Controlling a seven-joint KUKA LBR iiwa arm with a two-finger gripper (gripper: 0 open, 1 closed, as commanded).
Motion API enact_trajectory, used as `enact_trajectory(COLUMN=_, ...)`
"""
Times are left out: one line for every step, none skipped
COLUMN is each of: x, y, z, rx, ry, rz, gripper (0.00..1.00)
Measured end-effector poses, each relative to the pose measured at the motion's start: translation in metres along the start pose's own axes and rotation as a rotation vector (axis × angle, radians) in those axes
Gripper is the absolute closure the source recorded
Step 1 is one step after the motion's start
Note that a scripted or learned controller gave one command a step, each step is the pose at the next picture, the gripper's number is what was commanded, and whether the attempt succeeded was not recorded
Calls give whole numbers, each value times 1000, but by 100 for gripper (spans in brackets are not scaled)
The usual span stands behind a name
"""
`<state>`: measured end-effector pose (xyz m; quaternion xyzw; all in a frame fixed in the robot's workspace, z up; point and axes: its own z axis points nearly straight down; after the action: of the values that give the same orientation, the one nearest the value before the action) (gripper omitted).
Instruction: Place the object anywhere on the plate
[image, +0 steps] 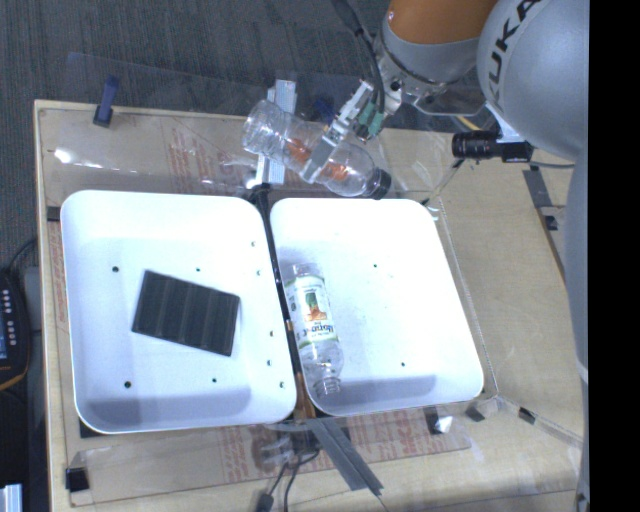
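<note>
While the grey arm (535, 70) reaches in from the far right, its gripper (335, 145) hangs over the far edge of the bench, just beyond the bins, and there's a clear plastic bottle (310, 150) pinched between its fingers, tilted, with its dark cap (381, 186) pointing right and down toward the far rim of the right bin (400, 300). That bottle sits up in the air, above the bench and not inside either bin. Down in the right bin, a second clear bottle (312, 325) with a green and orange label lies on its side, tight against the left wall, its cap end toward the near edge. Over in the left bin (100, 270), the dark ridged plate (188, 313) lies flat near the middle, slightly skewed, well apart from both bottles.
</note>
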<state>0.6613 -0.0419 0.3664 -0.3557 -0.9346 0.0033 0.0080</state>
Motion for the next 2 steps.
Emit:
enact_trajectory(x=-1, y=1, z=-6, rx=4, ry=4, rz=-2, gripper=100)
enact_trajectory(x=48, y=17, z=83, rx=-5, ry=-8, rz=53, gripper=100)
